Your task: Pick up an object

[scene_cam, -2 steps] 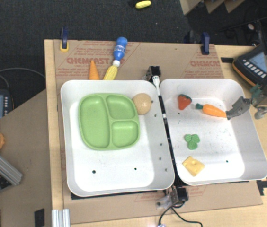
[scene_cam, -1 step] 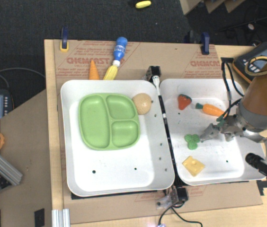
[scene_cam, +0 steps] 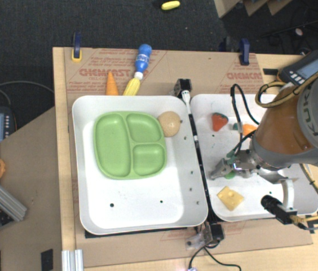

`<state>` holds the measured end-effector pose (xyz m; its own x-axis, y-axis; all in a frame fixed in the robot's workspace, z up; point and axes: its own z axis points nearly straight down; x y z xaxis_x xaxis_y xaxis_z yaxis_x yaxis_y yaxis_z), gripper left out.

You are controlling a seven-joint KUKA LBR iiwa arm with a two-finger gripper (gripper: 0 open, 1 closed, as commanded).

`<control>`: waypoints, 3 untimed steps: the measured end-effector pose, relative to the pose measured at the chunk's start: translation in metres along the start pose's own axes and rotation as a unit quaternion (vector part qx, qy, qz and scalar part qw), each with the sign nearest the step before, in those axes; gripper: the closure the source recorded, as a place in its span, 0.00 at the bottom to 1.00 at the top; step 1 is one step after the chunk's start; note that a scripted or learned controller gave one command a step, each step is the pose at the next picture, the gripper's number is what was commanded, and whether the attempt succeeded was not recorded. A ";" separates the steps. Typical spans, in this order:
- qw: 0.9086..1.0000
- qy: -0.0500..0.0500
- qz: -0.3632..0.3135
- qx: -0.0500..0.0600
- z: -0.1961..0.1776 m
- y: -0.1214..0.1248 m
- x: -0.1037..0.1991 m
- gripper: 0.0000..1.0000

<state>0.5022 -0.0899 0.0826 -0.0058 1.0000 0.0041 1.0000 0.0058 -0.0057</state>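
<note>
You are at the reach-down step, with nothing picked up yet: the gripper (scene_cam: pixel 225 171) sits low in the right bin (scene_cam: pixel 272 212) near its left wall, and you cannot tell from here how it is set. The nearest thing to take is the yellow block (scene_cam: pixel 230 198), lying just below the gripper on the bin floor; a red piece (scene_cam: pixel 220 121) and an orange piece (scene_cam: pixel 249 129) lie farther up. Next you would need to line up over one piece and close on it. The arm (scene_cam: pixel 286 129) comes in from the right, bent steeply down over that bin.
</note>
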 end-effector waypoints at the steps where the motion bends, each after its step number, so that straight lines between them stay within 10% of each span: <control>1: 1.000 -0.003 0.004 -0.004 -0.013 0.002 -0.005 1.00; 2: 1.000 -0.005 0.002 -0.010 -0.110 0.052 -0.035 1.00; 3: 1.000 -0.002 0.005 0.000 0.001 0.076 -0.090 1.00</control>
<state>0.5790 -0.1796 0.0809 0.0039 1.0000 -0.0007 1.0000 -0.0039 -0.0059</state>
